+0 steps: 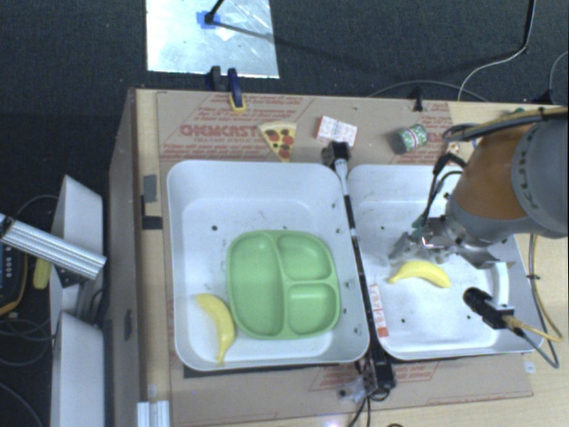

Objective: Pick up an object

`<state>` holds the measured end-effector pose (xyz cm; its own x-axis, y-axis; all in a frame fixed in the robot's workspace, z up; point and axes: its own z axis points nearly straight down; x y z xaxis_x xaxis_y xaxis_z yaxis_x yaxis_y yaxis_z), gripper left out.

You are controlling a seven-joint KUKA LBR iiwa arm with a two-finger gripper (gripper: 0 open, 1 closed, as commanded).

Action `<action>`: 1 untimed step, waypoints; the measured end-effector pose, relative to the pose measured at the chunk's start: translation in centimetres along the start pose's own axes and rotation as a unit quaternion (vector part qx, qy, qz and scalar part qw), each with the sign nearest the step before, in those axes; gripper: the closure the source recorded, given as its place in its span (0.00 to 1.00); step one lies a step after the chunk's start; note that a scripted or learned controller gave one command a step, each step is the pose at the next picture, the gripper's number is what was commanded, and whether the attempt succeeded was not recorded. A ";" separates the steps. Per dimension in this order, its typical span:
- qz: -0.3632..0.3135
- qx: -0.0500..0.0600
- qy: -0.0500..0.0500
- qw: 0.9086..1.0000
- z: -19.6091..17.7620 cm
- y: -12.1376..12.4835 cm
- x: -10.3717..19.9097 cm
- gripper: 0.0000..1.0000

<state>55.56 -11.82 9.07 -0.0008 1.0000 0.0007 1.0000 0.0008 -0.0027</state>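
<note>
Gripper (425,241): right of centre, low in the right bin (391,194), just above a banana (421,274); finger state could not be told. Left bin (191,238): green divided plate (283,285), second banana (217,325) at the plate's lower left.

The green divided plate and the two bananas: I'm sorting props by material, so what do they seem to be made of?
The green divided plate looks like moulded plastic: one even pale green, smooth, with rounded compartment ridges and a soft sheen. The banana in the left bin and the banana in the right bin are a uniform bright yellow without spots, so probably plastic or foam toys, though real fruit can't be ruled out.
</note>
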 end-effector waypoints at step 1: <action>-0.001 -0.001 0.000 1.000 0.7 -1.8 3.4 0.00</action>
<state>53.77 -8.42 8.41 -0.0030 1.0000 0.0007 1.0000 0.0030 0.0003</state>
